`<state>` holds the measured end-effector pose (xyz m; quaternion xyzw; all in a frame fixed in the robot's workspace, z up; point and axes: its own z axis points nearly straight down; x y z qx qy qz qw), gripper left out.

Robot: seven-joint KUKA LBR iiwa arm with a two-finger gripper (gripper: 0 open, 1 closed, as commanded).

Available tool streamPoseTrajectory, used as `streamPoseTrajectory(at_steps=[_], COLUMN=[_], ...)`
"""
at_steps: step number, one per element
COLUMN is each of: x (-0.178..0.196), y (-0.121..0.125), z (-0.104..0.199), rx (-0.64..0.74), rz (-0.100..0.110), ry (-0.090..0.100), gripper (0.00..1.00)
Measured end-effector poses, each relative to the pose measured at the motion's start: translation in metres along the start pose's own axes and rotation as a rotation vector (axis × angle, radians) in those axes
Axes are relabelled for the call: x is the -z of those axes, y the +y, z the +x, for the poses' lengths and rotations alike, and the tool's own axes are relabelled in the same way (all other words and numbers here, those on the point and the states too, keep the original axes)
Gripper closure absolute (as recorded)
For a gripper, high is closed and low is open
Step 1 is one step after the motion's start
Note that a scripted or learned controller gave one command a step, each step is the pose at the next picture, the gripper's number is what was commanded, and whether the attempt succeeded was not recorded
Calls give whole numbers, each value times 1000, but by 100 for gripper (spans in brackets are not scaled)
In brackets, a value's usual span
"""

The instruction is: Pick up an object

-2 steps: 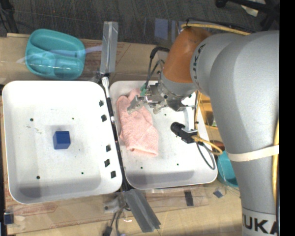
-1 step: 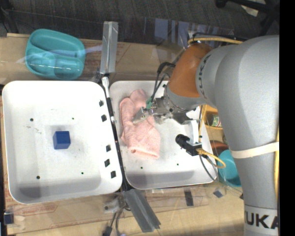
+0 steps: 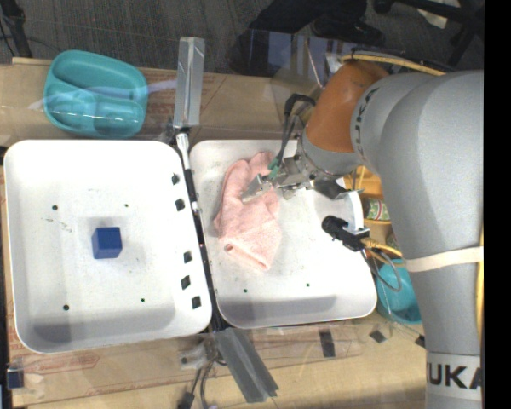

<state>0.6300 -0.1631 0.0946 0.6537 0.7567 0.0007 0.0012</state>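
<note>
Step in hand: the approach or grasp stage of a pick, judged from position. The gripper (image 3: 266, 183) is low in the right bin (image 3: 341, 292), at the upper right edge of a pink cloth (image 3: 249, 211). Its metal tips touch or overlap the cloth's edge. Whether the jaws are apart or together cannot be told, and no fabric is plainly seen between them. The cloth does not look lifted; it lies crumpled on the bin floor.

Task's thing, candidates:
- Cloth: left-centre of the right bin, running from near the top wall down toward the middle, close to the divider between the bins.
- Blue cube (image 3: 107, 242): alone on the floor of the left bin (image 3: 34, 313), well apart from the gripper.

Next move, as judged: close on a fold of cloth, then rise straight up. Soft fabric may slip out or be caught by a thin edge only, so a firm bite into a bunched part would serve best.

Surface: two shallow white bins side by side on a wooden bench (image 3: 8, 83), joined by a dark strip with clips.

Room:
- Teal lidded container (image 3: 95, 92) on the bench behind the left bin.
- Grey arm (image 3: 426, 169), orange band above the wrist, entering over the right bin's right side.
- Dark floor beyond the bench.
</note>
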Motion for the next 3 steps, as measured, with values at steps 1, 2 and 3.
streamPoseTrajectory(at_steps=[1,2,3], x=[-1,10,99], y=[8,9,41], z=[21,21,89], rx=[106,109,132], rz=[3,2,2], ry=[1,1,1], gripper=[0,100,100])
